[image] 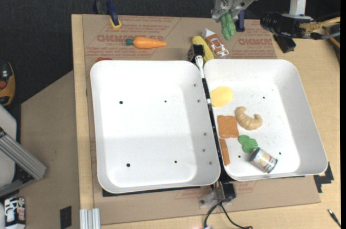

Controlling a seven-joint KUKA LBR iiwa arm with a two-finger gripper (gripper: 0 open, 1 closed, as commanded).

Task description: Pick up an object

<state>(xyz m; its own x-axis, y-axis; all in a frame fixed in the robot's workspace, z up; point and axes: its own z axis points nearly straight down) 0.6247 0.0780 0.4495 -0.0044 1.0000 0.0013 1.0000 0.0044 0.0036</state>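
The end effector [230, 17] hangs above the table's far edge, gripping a green object [227, 24]; the pick looks done, and next comes carrying it clear.

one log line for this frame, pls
tool: raised behind the right bin, green item between fingers | right bin: yellow disc, croissant, can | carrot: on the board behind the left bin
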